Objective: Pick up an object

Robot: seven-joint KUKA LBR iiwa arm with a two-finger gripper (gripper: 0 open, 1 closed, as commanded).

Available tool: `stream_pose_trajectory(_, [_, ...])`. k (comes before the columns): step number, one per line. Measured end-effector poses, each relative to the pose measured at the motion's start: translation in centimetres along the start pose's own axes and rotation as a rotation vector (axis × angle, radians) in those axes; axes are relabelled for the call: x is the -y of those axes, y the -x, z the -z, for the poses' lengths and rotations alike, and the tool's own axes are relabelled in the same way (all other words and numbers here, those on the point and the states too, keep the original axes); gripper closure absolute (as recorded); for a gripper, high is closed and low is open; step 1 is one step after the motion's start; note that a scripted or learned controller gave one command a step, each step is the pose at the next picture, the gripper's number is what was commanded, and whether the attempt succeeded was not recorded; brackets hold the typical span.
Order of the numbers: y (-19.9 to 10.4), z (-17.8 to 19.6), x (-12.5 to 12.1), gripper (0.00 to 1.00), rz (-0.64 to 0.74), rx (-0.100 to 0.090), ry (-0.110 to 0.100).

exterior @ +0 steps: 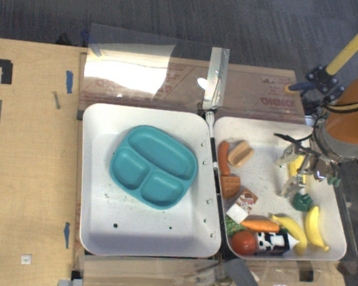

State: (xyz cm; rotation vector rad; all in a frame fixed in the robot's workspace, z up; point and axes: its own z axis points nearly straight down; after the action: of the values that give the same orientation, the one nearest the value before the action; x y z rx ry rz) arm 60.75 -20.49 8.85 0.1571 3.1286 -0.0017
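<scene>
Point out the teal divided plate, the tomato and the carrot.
teal divided plate (pixel 154 166): camera view, centre ridge where its compartments meet, left bin.
tomato (pixel 243 242): camera view, middle of its red skin, right bin.
carrot (pixel 260 225): camera view, middle of its orange body.

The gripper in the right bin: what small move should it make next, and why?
Probably lower straight down a little. The gripper hangs over the right bin, just above a small green toy, with two bananas beside it. Nothing is seen between its fingers, so no object is picked yet.
</scene>
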Motion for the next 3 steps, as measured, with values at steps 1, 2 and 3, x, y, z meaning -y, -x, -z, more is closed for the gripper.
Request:
stream_pose_trajectory(1, [0.4,1.3,0.0,1.00,0.001,0.014,-0.003])
stream_pose_trajectory(2, [0.4,1.2,-0.1,0.00,0.001,0.012,-0.003])
stream_pose_trajectory(3, [0.0,0.0,1.4,0.00,-0.026,0.002,0.001])
